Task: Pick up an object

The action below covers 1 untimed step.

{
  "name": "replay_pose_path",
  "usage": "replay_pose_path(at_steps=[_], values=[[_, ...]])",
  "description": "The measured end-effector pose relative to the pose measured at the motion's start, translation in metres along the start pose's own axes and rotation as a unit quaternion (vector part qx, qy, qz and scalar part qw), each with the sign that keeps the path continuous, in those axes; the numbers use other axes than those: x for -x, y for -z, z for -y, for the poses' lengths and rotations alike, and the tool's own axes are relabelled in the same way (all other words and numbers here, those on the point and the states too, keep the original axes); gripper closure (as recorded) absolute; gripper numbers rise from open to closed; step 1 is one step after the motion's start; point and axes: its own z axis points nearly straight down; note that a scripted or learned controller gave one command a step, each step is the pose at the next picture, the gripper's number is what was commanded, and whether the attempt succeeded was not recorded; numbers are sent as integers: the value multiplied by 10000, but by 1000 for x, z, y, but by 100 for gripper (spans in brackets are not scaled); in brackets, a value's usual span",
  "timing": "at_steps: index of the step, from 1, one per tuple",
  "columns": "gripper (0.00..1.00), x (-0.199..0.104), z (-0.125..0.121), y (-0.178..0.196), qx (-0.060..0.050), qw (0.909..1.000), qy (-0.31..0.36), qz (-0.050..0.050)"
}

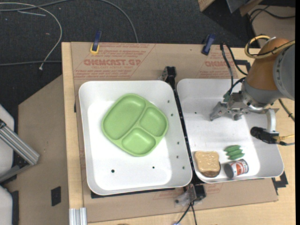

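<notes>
My gripper [226, 116] hangs over the upper middle of the right bin [197, 97], its two grey fingers spread open with only bare white floor between them. Three small objects lie at that bin's near end, well below the gripper: a tan slice of bread [207, 163] in the near left corner, a green pea pod [234, 150] to its right, and a small can [236, 168] on its side with a red and white label. The grey arm with its orange band [265, 71] comes in from the right.
The left bin [93, 172] holds a green divided plate [135, 124] with three compartments. A black clip [169, 73] sits where the bins meet at the far side. Cables run along the right bin's far and right rims.
</notes>
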Motion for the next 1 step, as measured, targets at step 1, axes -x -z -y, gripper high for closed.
replay_pose_path(at_steps=[1], values=[[100,0,-2,14,31,10000,0,4]])
